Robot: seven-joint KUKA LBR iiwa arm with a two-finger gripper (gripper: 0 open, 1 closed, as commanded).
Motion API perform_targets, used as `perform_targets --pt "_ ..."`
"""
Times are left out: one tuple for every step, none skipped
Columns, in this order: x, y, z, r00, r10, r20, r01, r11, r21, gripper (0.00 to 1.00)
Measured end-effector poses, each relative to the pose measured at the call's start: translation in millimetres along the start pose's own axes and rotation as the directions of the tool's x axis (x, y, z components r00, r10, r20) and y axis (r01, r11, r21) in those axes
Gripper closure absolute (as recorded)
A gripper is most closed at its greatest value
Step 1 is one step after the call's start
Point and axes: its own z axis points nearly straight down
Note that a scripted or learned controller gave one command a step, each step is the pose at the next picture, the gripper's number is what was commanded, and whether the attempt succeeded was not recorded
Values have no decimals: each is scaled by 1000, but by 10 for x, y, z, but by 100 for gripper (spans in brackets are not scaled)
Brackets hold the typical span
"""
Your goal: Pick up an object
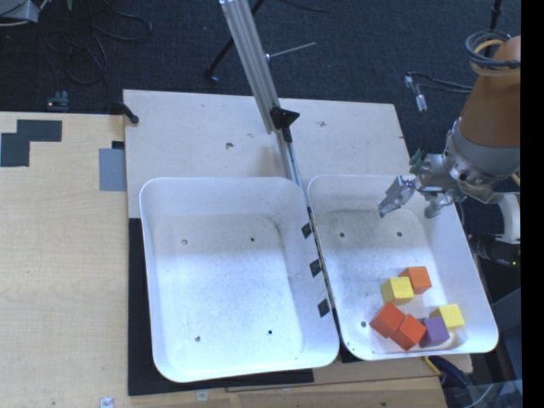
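Several small blocks lie in the near right corner of the right bin (pixel 357 228): a yellow cube (pixel 397 290), an orange cube (pixel 417 279), a second yellow cube (pixel 450 316), two red-orange blocks (pixel 388 319) (pixel 409 332) and a purple block (pixel 435 330). My gripper (pixel 414 204) hangs over the far part of the right bin, well behind the blocks. Its two fingers are spread apart and point down to the left, open, with nothing between them.
The left bin (pixel 170 219) sits beside the right one, and a divider with black clips (pixel 314 266) runs between them. A slanted aluminium bar (pixel 255 66) rises behind the bins. Cables lie on the dark floor beyond the bench.
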Motion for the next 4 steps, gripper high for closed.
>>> perform_targets --pt "-594 -423 948 1000 1 -1 -1 1000 10 0" --pt "-562 -491 1475 1000 -6 11 6 1000 -23 0" --pt "-564 -532 1530 1000 -7 14 7 999 -31 0" --pt "-488 -510 1420 1000 -6 6 6 1000 -12 0"
